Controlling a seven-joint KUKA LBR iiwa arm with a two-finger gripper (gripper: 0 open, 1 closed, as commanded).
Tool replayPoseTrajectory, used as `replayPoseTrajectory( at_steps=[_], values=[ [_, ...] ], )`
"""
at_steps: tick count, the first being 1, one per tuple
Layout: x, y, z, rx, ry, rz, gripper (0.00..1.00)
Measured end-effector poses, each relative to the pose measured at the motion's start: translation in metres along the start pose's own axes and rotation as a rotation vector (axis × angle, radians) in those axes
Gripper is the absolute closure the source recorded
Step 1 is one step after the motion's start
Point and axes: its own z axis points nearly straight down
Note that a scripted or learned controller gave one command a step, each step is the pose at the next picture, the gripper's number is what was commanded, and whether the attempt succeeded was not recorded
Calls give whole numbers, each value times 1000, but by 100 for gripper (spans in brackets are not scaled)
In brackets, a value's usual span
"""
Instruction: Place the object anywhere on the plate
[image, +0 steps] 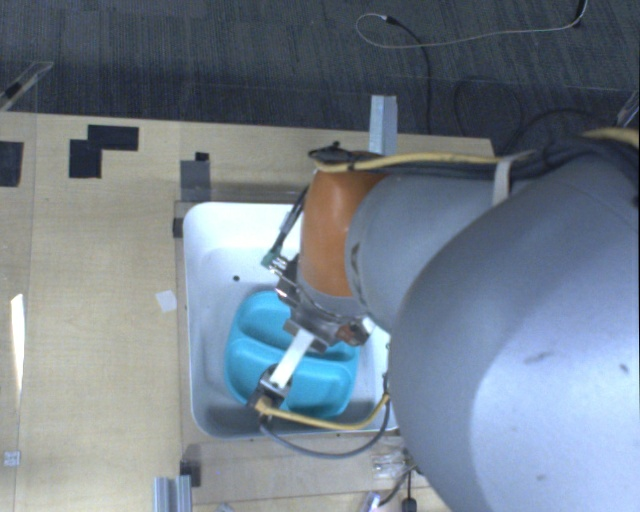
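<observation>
Where arm (500, 300) hangs — gripper (323, 335) over blue plate (250, 345).

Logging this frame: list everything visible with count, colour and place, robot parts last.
bench: one, pale wood, filling the view below the dark floor
bin: one, white, on the bench left of centre
plate: one, blue, divided, lying in the bin, partly under the gripper
black marks: several, black, on the bench at top left
paper scrap: one, white, on the bench left of the bin
metal posts: three, grey, near the bin's corners
thin cable: one, pale, on the dark floor at top
arm: one, grey with an orange band, reaching in from the right
gripper: one, dark metal, above the plate
</observation>
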Motion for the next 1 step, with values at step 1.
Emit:
replayPoseTrajectory(
  at_steps=[1],
  values=[
    [-49, 44, 35, 2, 0, -3, 100]
  ],
)
